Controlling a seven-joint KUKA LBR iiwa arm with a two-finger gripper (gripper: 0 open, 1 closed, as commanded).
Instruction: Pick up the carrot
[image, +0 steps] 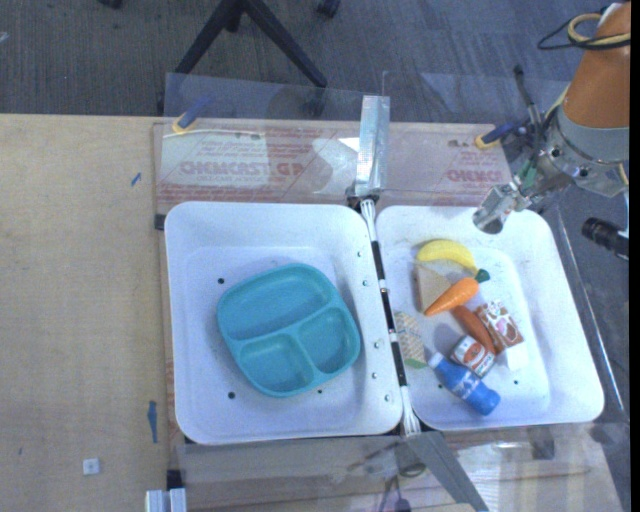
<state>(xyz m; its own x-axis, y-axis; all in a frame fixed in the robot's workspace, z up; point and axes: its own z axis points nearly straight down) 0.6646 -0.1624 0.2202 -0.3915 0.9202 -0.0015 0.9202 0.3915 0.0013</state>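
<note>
Orange and tapered, the carrot (452, 295) lies in the right bin (575, 380), pointed end toward the divider between the bins, its green-tipped end touching the yellow banana (447, 255) that lies just above it; it overlaps a tan slice of bread (432, 287); just below it lie a second orange item (474, 329), a small red-and-white packet (499, 326), a can (467, 353) and a blue bottle (465, 383) (all close together near the bin's centre). The left bin (190, 300) holds a teal three-compartment plate (288, 329), resting flat. The tool (497, 208) sits over the upper right corner of the right bin, well apart from the carrot and touching none of the items; whether it stands open or closed cannot be told from this view. Both bins rest on the wooden worktop (75, 300).
</note>
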